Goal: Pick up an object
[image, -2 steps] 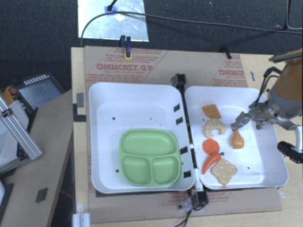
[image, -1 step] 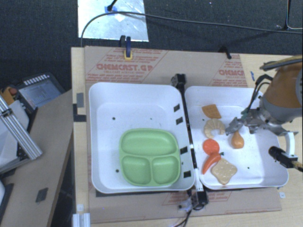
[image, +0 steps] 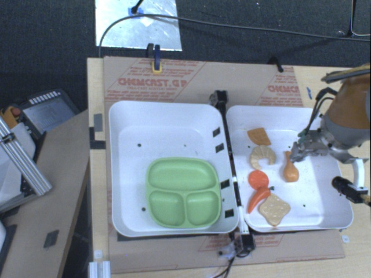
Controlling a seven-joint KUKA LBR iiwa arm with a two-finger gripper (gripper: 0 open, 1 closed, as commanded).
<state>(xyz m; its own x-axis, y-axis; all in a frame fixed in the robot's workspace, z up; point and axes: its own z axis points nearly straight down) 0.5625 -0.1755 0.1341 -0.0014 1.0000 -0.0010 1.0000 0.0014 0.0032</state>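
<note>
The right bin (image: pixel 324 213) holds several toy foods: an orange wedge (image: pixel 259 136), a pale croissant (image: pixel 262 155), a red tomato (image: pixel 258 179), an orange carrot (image: pixel 257 199), a slice of toast (image: pixel 273 210) and a tan drumstick (image: pixel 290 169). My gripper (image: pixel 298 150) reaches in from the right and sits low in the bin, right at the drumstick's thin upper end. The grey wrist covers the gripper from above, so any contact with the drumstick is hidden.
The left bin (image: pixel 133 126) carries a green divided plate (image: pixel 183 191). A black divider with clips (image: pixel 227 155) runs between the bins. A black part of the arm (image: pixel 348 189) hangs over the right bin's right side. Cardboard lies under both bins.
</note>
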